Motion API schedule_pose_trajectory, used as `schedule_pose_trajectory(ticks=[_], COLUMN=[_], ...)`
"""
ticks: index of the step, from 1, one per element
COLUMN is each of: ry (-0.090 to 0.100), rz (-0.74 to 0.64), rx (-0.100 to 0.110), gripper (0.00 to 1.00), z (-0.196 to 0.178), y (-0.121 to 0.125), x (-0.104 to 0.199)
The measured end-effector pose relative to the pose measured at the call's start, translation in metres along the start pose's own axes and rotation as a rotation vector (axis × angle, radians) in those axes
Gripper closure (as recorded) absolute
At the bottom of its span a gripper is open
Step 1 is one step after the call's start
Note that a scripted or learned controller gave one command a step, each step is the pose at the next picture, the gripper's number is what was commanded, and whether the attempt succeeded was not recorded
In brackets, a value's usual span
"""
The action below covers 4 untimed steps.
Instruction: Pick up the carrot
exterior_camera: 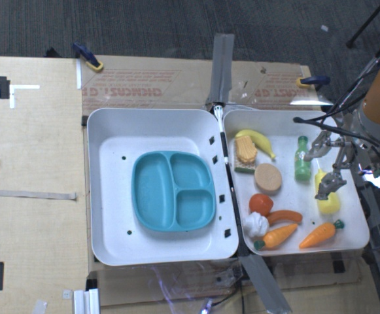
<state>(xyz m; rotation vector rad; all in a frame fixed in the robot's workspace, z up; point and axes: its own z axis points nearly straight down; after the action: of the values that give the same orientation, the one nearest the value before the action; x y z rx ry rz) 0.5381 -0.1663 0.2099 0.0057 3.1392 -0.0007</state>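
Observation:
Two orange carrots with green tops lie at the front of the right bin (356, 205): one (278, 235) near the front middle, the other (319, 234) near the front right corner. My gripper (324, 166) hovers over the bin's right side, above a yellow lemon (329, 203) and behind the right carrot. Its fingers are spread open with nothing between them.
Also in the right bin are a banana (258, 141), a sandwich piece (245, 153), a tan disc (267, 178), a green bottle (302, 159), a tomato (261, 203), a sausage (285, 216) and a white garlic (256, 225). A blue divided plate (174, 190) sits in the left bin (104, 195).

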Motion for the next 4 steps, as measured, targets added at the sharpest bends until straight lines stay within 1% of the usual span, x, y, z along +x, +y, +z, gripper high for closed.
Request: schedule_pose_trajectory(ticks=[1,2,3,4], ry=[-0.008,-0.005,-0.003,-0.005], rz=[-0.094,-0.265,-0.565,-1.171], rx=[0.002,0.000,0.000,0.001], gripper=[0.00,0.00,0.00,0.00], z=[0.107,-0.021,-0.009,-0.017], y=[-0.051,0.021,0.005,0.026], x=[0.036,0.045,0.052,0.051])
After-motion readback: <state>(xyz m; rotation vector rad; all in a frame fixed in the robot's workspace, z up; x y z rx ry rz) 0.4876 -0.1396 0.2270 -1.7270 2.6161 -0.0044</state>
